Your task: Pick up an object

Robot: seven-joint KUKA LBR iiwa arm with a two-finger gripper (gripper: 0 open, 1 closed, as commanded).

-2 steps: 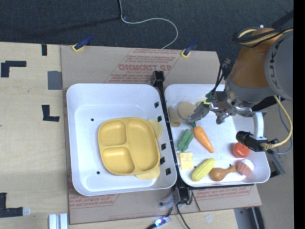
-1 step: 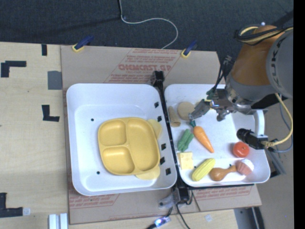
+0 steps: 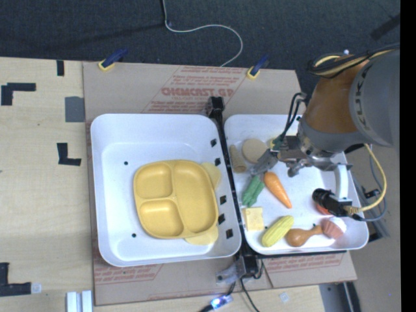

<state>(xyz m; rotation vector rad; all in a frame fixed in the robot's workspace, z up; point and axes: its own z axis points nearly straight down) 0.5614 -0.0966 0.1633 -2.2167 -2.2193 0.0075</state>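
Camera view showed carrot (image 3: 277,189) in right bin (image 3: 354,242), lying slantwise near middle, green pod (image 3: 253,190) just beside it. Looked like light, rigid plastic toy food; smooth, tapered, likely slippery. Best hold judged across thicker middle, not pointed tip. Gripper (image 3: 264,164) hovered just above carrot's upper end; whether pincer stood apart or together, could not tell. Corn (image 3: 277,231), drumstick (image 3: 310,234) lay near front wall. Yellow tray (image 3: 175,197) sat in left bin (image 3: 107,135).

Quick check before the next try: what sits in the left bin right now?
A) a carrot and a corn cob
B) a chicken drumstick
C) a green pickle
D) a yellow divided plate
D: the yellow divided plate lies in the left bin, while the carrot and corn cob lie in the right bin.
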